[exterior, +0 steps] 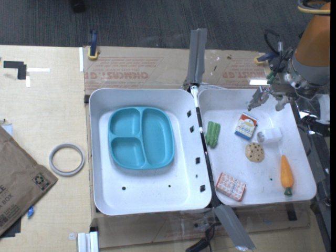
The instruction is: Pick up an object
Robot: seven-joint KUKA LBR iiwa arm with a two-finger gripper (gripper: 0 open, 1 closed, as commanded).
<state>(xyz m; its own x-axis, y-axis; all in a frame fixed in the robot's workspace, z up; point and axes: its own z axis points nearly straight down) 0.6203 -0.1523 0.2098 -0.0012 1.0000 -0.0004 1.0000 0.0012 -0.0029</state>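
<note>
The right bin [294, 193] holds a green pod-shaped toy [213, 134], a small white carton with a red and blue label [245, 126], a white cylinder [269, 136], a brown cookie [254, 152], an orange carrot [286, 174] and a red-and-white patterned packet [231, 186]. My gripper [268, 101] hangs over the bin's far edge, above and to the right of the carton. Its two fingers are spread apart and nothing is between them.
The left bin [100, 193] bears a teal divided plate [142, 138]. A grey tape ring [66, 158] and a brown cardboard box [18, 180] lie on the bench at left. A grey divider post [197, 54] rises between the bins at the back.
</note>
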